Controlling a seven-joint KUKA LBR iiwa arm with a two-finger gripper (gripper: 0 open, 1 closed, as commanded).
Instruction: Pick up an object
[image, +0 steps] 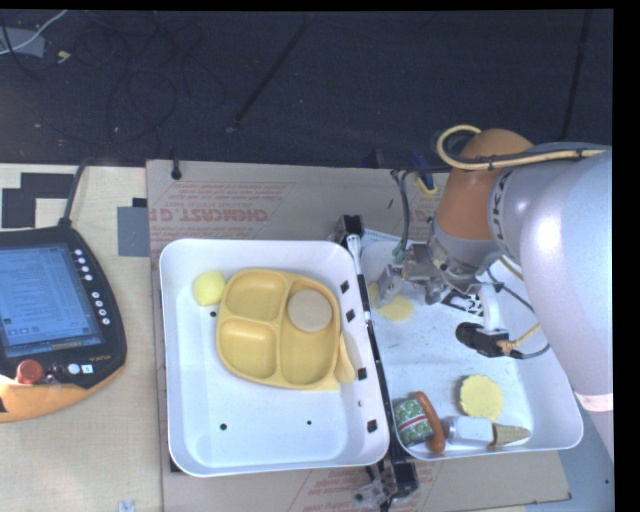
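Two white bins side by side; left bin (190, 420) holds one yellow divided tray (275, 330), one yellow ball (208, 288) at far left; right bin (560, 425) holds two yellow discs, far one (397, 308) just beside gripper (415, 285), near one (481, 397) right; gripper state: cannot tell.

I am seeing a teach pendant (50, 310) lying at nine o'clock, its screen glowing beside the cardboard sheet (260, 205) that is underlying both white bins (190, 400). Dark cables (150, 70) are trailing across the floor at twelve o'clock.
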